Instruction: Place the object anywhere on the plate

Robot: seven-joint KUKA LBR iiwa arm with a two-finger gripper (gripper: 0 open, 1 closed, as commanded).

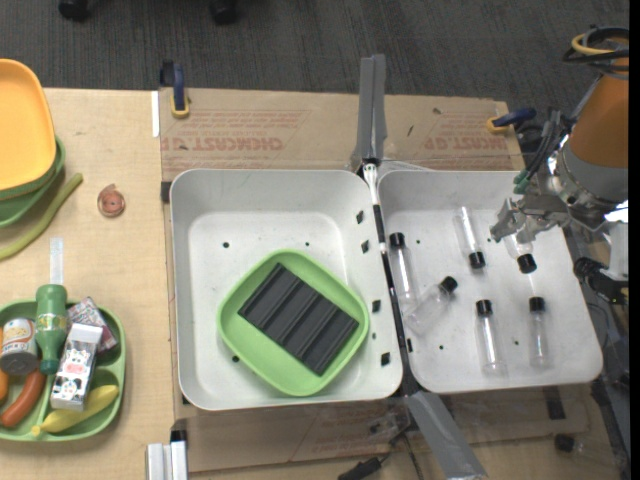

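A green plate (237,306) lies in the left white bin (190,268), and a dark grey ridged block (300,316) rests on it. Several clear tubes with black caps lie scattered in the right bin (570,363), among them one (466,234) near the middle and one (526,262) just under the gripper. My gripper (520,230) hangs low over the right bin's far right part, right above that black-capped tube. I cannot tell whether it touches the tube.
Other tubes lie by the divider (399,263), in the bin's middle (432,301) and along the front (488,336) (539,330). Left of the bins stand a tray of toy food (60,378) and stacked yellow and green dishes (20,138). Cardboard (260,133) lies behind the bins.
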